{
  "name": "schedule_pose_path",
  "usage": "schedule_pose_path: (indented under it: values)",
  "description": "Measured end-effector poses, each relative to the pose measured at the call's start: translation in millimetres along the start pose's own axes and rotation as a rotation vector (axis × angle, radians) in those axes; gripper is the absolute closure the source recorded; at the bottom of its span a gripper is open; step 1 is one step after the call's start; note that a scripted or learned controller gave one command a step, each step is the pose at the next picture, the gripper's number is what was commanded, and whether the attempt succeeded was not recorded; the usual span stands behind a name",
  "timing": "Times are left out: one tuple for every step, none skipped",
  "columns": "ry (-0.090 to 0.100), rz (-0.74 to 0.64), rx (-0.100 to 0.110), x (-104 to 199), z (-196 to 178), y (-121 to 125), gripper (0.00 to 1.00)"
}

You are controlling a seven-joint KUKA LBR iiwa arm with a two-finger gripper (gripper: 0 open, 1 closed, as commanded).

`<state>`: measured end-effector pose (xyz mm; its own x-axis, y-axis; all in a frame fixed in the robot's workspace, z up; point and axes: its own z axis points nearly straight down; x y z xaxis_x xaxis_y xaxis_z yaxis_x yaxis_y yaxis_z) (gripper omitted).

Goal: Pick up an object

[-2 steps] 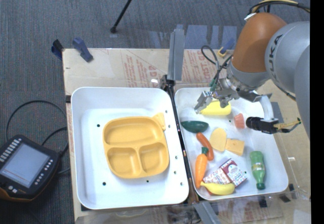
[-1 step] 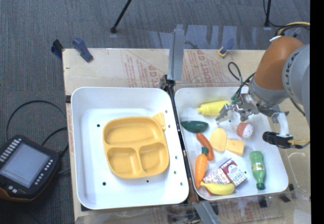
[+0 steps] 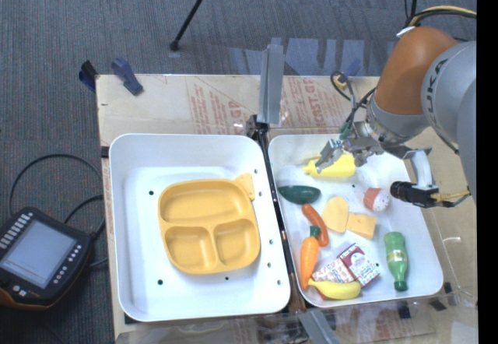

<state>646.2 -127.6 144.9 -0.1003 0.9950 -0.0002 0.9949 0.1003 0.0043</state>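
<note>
step: grasp attempt | two-finger gripper [image 3: 336, 149] low in right white bin [image 3: 430, 245], clenched on yellow plastic toy piece [image 3: 333, 169] at bin's rear | next: likely straight lift, keeping grip

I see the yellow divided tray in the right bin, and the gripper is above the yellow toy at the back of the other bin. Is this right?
Not quite. The camera view shows the yellow divided tray in the left bin, not the right one. The rest holds: the gripper is above the yellow toy at the back of the other bin, the right one.
</note>
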Motion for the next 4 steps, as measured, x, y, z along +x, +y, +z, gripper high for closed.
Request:
schedule_pose_path:
  values:
    - [0.003, 0.016, 0.014, -36, 62, -9, 0.0]
    - [0.002, -0.021, 0.001, 28, 20, 2, 0.0]
    - [0.006, -0.198, 0.013, 58, 59, -168, 0.0]
    - [0.007, -0.191, 0.014, 57, 50, -168, 1.0]
